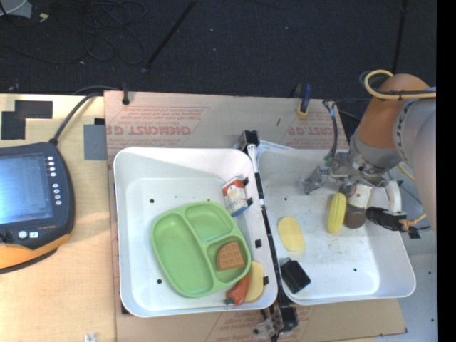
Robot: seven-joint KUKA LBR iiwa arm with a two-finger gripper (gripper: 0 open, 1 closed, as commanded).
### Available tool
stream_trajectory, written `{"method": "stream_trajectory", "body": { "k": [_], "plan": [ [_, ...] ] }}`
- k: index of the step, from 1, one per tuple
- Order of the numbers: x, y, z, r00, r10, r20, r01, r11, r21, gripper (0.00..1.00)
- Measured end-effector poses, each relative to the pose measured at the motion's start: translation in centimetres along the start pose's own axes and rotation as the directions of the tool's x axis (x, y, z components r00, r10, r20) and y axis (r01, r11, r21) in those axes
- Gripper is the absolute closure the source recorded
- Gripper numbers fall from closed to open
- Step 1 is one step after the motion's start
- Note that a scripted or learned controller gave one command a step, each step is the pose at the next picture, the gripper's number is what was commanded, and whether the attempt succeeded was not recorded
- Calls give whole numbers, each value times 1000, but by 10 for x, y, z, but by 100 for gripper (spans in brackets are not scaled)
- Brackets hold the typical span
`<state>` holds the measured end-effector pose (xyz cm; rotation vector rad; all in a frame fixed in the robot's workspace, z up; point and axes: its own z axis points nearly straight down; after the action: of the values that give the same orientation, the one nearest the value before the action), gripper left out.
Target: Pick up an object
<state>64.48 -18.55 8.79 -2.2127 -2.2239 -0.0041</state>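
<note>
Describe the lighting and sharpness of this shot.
Camera view: bright light washes out the walls of the left bin and right bin; the floor beyond the bench is near black; the arm at the right edge looks soft.

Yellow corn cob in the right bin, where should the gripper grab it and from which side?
Probably mid-length, from straight above, closing across its narrow width. The yellow corn cob lies flat in the right bin, long axis running near to far, with bare floor on its view-left side.
</note>
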Motion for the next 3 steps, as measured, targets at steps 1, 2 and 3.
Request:
{"method": "stream_trajectory", "body": {
  "k": [1, 2, 3],
  "plan": [
    [0, -50, 1, 1000, 4, 2, -4, 1000, 5, 0],
    [-1, -48, -9, 1000, 3, 2, -3, 1000, 3, 100],
    [92, 2, -34, 1000, -4, 2, 4, 1000, -5, 100]
  ]
}}
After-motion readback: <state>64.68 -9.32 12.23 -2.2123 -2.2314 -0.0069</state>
